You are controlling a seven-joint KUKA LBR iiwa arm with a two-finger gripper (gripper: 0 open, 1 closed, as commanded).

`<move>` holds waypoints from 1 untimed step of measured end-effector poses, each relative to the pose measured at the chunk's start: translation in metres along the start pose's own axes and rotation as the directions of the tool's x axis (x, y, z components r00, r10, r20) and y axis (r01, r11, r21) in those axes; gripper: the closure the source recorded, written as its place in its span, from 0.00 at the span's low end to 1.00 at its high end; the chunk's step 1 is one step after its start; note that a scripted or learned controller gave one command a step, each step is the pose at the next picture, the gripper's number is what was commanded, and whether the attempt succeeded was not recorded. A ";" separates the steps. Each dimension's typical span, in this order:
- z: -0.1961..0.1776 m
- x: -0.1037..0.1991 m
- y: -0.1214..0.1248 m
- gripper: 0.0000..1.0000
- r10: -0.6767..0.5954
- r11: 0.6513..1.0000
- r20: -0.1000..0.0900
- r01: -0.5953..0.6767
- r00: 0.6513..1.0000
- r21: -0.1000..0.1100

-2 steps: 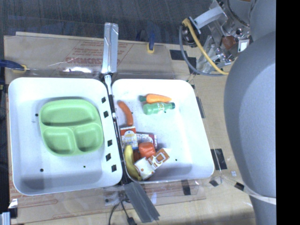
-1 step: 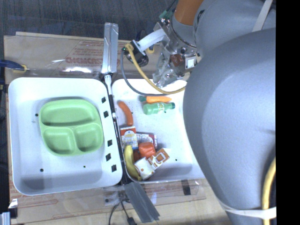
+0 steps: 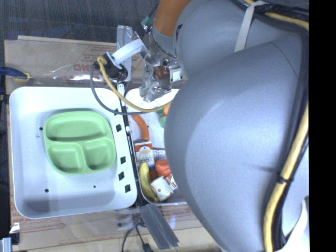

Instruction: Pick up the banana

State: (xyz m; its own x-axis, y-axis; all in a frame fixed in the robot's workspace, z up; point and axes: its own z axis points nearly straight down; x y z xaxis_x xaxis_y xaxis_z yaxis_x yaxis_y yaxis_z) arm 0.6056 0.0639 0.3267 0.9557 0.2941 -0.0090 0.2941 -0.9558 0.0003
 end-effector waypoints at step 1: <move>0.000 0.019 -0.057 1.00 0.090 0.996 -0.003 -0.090 0.996 -0.002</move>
State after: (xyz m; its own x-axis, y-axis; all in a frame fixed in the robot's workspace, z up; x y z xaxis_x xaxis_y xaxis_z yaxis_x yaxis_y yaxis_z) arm 0.6070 0.1244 0.3267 0.9783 0.2069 -0.0061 0.2070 -0.9783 0.0031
